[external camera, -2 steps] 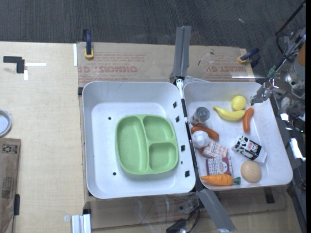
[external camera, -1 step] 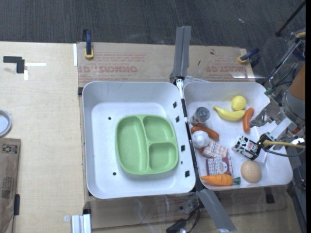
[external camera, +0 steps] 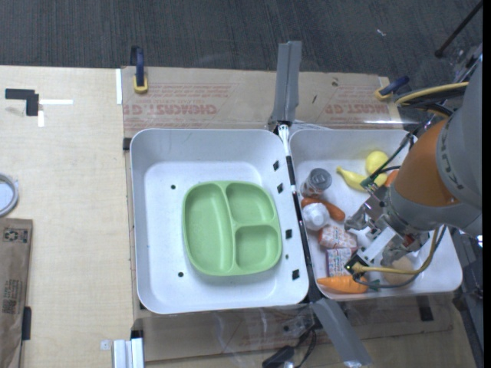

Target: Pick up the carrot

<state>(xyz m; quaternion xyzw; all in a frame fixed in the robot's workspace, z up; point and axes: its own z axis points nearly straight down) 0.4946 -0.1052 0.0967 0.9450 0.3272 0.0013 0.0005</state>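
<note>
A pale wooden tabletop (external camera: 69, 159) was seen from above, with dark grey carpet (external camera: 192, 14) beyond its far edge. Two shallow white bins were set side by side on it, and a sheet of cardboard with red lettering (external camera: 192, 98) was laid under their far ends. A blue and yellow clamp (external camera: 138, 71) was fixed at the far edge, a second clamp (external camera: 393, 88) was fixed further right, and a grey metal post (external camera: 288, 83) stood at the far end, between the bins. A roll of tape (external camera: 4, 196) was cut off by the left edge. The left bin (external camera: 153, 205) was occupied by a green divided plate (external camera: 230, 228). In the right bin (external camera: 437, 278), the carrot (external camera: 343, 284) was laid flat against the near wall, close to the near left corner. A small grey can (external camera: 317, 180), a white rounded thing (external camera: 314, 215), two yellow fruits (external camera: 364, 171) and some small packets (external camera: 336, 240) were crowded further back. The end effector (external camera: 367, 232) was lowered over the middle of that bin, near the packets and apart from the carrot; whether it was open or closed could not be told.
</note>
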